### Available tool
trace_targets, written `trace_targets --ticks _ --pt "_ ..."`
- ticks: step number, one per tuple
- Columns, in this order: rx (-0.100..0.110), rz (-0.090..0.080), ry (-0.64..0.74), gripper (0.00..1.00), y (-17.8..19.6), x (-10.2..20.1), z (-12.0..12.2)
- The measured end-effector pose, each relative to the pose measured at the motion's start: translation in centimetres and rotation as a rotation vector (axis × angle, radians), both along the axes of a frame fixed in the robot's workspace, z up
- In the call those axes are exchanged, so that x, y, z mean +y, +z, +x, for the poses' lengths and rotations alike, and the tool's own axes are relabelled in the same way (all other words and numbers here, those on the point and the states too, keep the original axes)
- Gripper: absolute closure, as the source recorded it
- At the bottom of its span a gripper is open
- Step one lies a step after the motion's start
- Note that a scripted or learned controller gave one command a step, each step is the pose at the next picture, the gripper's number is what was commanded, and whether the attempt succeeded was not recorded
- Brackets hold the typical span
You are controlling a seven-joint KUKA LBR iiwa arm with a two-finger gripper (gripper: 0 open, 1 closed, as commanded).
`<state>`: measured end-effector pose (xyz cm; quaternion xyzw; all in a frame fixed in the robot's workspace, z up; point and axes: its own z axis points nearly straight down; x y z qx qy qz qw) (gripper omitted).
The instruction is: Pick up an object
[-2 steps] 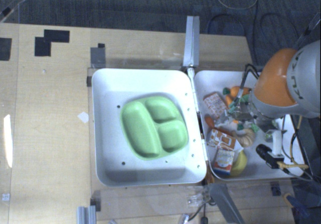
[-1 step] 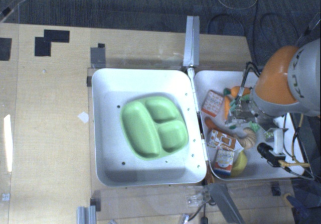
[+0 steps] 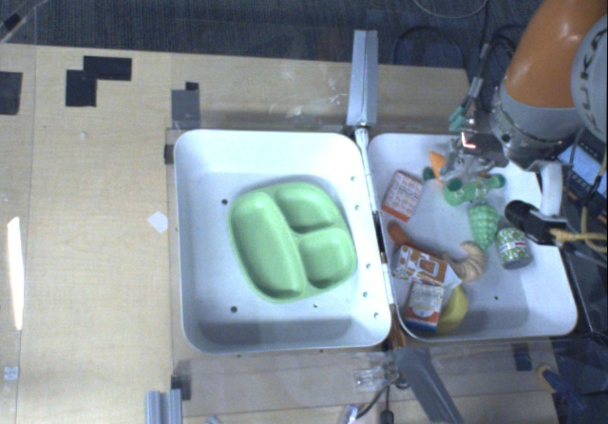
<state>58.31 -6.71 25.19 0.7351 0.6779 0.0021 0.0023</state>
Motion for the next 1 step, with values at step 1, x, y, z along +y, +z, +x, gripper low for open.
trace_targets --ticks 1 --pt "-0.003 -0.001 0.007 1.00 1.10 0.10 0.14"
